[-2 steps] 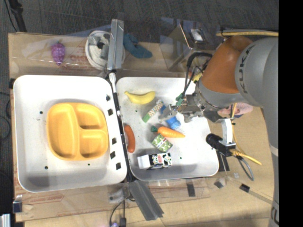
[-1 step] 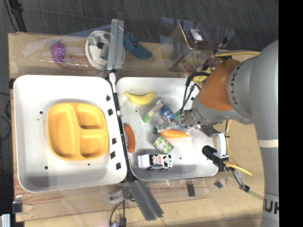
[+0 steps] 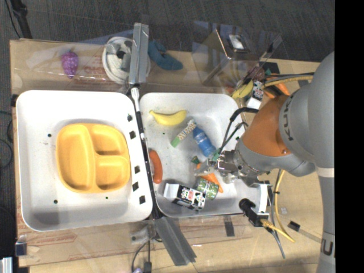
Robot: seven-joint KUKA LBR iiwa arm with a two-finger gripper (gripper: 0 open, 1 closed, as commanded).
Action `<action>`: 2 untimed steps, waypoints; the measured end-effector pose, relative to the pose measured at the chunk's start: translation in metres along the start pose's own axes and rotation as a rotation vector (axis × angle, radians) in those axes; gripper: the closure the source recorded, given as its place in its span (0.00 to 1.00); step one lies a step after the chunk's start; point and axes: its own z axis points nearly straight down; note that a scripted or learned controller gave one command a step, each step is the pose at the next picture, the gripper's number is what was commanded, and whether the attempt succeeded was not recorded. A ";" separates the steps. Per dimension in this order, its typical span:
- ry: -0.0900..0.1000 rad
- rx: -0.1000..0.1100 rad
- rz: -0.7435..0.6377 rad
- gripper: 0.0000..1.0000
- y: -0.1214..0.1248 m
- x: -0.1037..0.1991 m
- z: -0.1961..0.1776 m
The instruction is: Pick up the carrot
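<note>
The carrot (image 3: 211, 178) lies in the right bin (image 3: 170, 101), toward its 5 o'clock corner, touching a green can (image 3: 207, 188) at its 7 o'clock. The end effector (image 3: 220, 165) sits just at the carrot's 1 o'clock; its opening cannot be told. A blue bottle (image 3: 203, 142) lies at 11 o'clock, a banana (image 3: 168, 117) beyond.

Wooden counter (image 3: 187, 67) seen from above, bearing two white bins: left bin (image 3: 34, 152) at 9 o'clock, right bin (image 3: 170, 104) at centre. Dark carpeted floor (image 3: 170, 4) spans 12 o'clock. Transparent sheeting (image 3: 51, 67) lies along the counter's top edge.
</note>
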 end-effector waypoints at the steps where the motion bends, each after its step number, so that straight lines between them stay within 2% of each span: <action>1: 0.000 0.002 -0.003 1.00 0.000 0.000 -0.009; 2: -0.001 -0.001 0.003 1.00 0.034 0.016 -0.114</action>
